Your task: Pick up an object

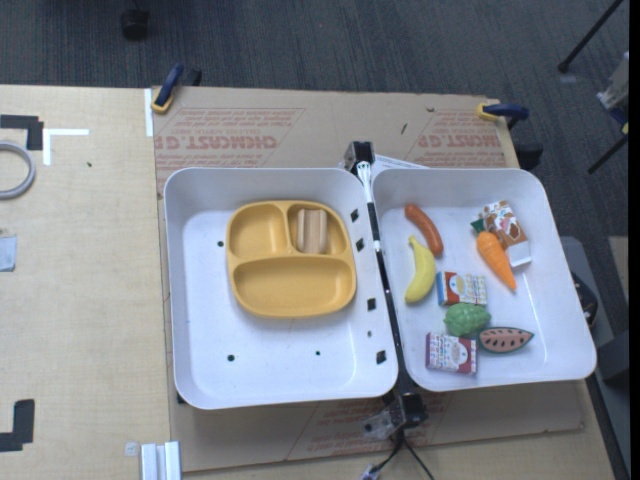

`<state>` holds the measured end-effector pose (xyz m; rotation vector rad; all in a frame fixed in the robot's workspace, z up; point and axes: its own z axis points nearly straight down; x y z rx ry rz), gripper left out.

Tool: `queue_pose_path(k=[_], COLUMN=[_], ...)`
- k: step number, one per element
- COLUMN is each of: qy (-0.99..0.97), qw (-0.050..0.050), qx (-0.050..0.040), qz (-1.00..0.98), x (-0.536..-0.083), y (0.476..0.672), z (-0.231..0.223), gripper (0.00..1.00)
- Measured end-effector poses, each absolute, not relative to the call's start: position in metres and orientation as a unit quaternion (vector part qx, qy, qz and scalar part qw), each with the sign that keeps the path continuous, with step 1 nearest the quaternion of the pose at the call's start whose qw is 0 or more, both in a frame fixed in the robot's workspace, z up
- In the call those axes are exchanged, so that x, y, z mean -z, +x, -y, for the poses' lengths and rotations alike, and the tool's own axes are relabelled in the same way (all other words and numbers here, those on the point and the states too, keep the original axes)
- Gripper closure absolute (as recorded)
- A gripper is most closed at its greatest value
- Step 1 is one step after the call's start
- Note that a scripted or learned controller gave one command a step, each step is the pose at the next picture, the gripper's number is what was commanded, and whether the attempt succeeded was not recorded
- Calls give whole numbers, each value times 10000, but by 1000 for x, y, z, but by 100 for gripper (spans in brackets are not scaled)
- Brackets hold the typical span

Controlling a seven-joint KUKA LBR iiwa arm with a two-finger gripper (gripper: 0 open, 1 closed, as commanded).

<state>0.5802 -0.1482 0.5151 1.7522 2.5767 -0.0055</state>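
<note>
Nearest, a small carton (451, 353) lies flat — beyond it, the banana (421, 271) runs lengthwise away, tip up-frame.

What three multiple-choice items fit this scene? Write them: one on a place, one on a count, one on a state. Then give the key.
1. Where does the yellow divided plate lie?
A. in the left bin
B. in the right bin
C. on the cardboard

2. How many compartments does that plate have?
A. two
B. three
C. five

3. How does the banana lie?
A. standing upright on the plate
B. flat on the right bin's floor
C. balanced on the divider between the bins

Key: 1 A, the plate sits on the floor of the left bin. 2 B, two small sections sit above one wide one. 3 B, it lies flat in the right bin, beside the sausage.
</note>
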Motion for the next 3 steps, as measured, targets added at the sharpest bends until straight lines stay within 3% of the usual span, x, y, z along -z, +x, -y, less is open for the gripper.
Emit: queue_pose_path(k=[3], qy=[5600], qw=[172], qx=[23], qz=[-8283], x=[-543], y=[584], z=[148], gripper=[100])
